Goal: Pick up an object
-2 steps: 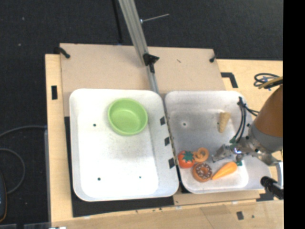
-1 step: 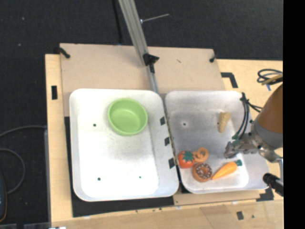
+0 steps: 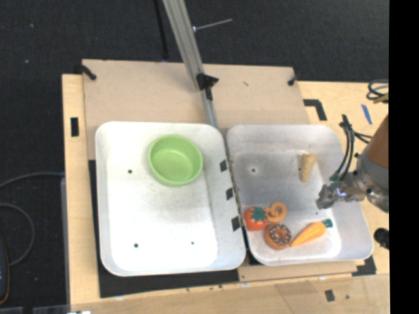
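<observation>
The right bin (image 3: 262,149) holds a tan cork-like piece (image 3: 306,166) near its back right, a red tomato toy (image 3: 255,218), an orange ring (image 3: 277,210), a brown round donut-like toy (image 3: 278,235) and an orange carrot (image 3: 309,233) along its front. My gripper (image 3: 328,197) hangs over the right side of this bin, just above and right of the carrot and below the tan piece. Nothing shows between its tips.
The left bin (image 3: 124,227) holds a green bowl (image 3: 175,160) near its back. A slanted metal post (image 3: 186,41) rises behind the bins. The arm's body (image 3: 374,169) enters at the right edge over the bin's rim.
</observation>
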